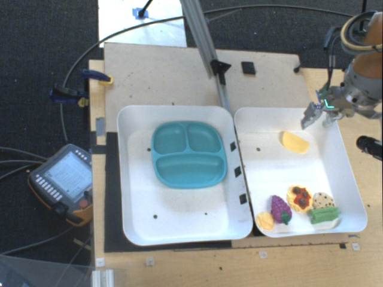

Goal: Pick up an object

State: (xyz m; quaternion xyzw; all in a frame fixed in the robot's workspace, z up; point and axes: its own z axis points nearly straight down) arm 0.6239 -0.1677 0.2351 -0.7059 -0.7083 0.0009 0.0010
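My gripper [320,118] hangs over the far right corner of the right bin [344,148], its two grey fingers spread apart with nothing between them. A yellow wedge-shaped piece [295,142] lies on the bin floor just left of and nearer than the gripper, apart from it. At the bin's near edge sit a purple grape bunch [279,208], a small orange-yellow piece [264,220], a round pizza-like piece [299,197], a speckled cookie [323,200] and a green piece [324,214].
The left bin [134,214] holds a teal divided plate [188,154]. A slanted metal pole [200,28] rises behind the bins. A teach pendant [63,181] and cables lie off the bench to the left.
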